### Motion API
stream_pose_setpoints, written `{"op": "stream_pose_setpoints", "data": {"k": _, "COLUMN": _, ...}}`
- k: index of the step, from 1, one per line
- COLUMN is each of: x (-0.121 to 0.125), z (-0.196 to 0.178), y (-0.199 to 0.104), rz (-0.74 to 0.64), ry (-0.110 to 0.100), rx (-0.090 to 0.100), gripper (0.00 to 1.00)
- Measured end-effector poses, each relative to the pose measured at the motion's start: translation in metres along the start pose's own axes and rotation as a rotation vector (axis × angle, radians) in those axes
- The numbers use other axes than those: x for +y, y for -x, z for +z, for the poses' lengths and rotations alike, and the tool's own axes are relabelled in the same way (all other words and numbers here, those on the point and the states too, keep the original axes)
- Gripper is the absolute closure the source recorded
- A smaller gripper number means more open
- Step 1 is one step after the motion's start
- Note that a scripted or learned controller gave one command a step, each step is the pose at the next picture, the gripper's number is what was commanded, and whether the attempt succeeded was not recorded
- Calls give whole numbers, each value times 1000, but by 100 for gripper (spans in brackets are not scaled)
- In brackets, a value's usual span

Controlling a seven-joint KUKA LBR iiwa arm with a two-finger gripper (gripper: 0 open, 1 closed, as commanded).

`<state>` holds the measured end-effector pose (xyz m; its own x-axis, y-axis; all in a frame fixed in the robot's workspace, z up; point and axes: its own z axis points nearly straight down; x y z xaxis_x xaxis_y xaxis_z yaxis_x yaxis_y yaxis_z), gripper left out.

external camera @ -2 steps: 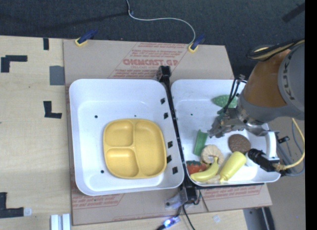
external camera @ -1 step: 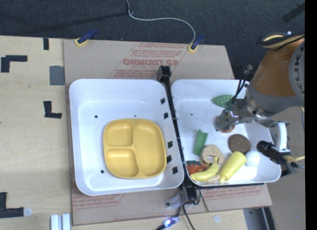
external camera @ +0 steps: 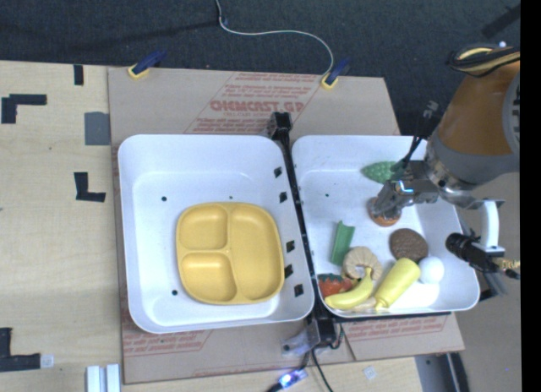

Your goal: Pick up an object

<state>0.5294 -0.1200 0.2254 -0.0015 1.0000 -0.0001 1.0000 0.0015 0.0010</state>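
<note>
Down in the right bin (external camera: 321, 162), gripper (external camera: 387, 206) low over an orange piece (external camera: 385, 219) beside the brown cookie (external camera: 408, 243); grip impossible to tell, nothing visibly lifted yet.

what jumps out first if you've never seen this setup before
The yellow plate with three sections, alone in the left bin, draws the eye first. Next comes the cluster at the right bin's near edge: a banana, a yellow bottle, a white egg and a brown disc. The arm's hand hangs low over that bin, beside a green leaf.
</note>
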Motion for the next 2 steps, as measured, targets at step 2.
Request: {"op": "stream_pose_setpoints", "data": {"k": 2, "x": 44, "z": -1, "y": -80, "rz": -3, "ry": -3, "rx": 0, "gripper": 100}}
